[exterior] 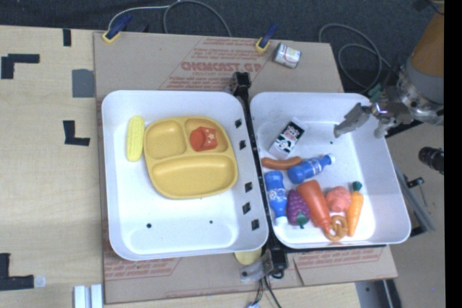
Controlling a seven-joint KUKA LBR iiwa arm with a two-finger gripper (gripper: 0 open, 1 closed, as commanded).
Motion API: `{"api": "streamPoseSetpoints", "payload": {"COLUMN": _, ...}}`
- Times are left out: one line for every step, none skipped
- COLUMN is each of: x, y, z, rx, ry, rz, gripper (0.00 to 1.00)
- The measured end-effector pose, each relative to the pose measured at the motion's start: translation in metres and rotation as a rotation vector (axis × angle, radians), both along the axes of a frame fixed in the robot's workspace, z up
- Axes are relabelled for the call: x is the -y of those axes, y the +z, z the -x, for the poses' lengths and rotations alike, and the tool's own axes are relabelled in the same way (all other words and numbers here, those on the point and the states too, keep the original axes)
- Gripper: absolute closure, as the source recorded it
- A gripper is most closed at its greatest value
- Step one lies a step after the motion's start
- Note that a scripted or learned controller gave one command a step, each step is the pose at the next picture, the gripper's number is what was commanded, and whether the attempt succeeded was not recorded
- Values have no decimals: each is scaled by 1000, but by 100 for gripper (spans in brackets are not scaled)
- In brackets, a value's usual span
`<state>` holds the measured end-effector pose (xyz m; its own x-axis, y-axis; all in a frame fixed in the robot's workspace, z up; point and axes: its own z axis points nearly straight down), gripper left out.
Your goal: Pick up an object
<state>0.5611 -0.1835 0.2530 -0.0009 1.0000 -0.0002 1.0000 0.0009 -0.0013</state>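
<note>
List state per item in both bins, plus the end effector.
end effector: above right bin, upper right, holding nothing
yellow tray: flat in left bin
red item: in tray's upper right compartment
corn: in left bin, left of tray, outside it
milk carton: lying tilted, right bin
blue bottle: on its side
carrot: lying by the bin's lower right
grapes: lying among the pile

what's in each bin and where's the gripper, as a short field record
left bin: yellow tray holding a red item; corn beside the tray
right bin: milk carton, sausage, two blue bottles, grapes, two carrots, pink item, pretzel
gripper: over the right bin's upper right, nothing visible between its fingers
bench: small can behind the bins
</note>
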Motion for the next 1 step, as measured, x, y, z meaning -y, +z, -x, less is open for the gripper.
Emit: {"api": "streamPoseSetpoints", "payload": {"x": -32, "y": -115, "z": 36, "rx": -8, "ry": 0, "rz": -4, "gripper": 0}}
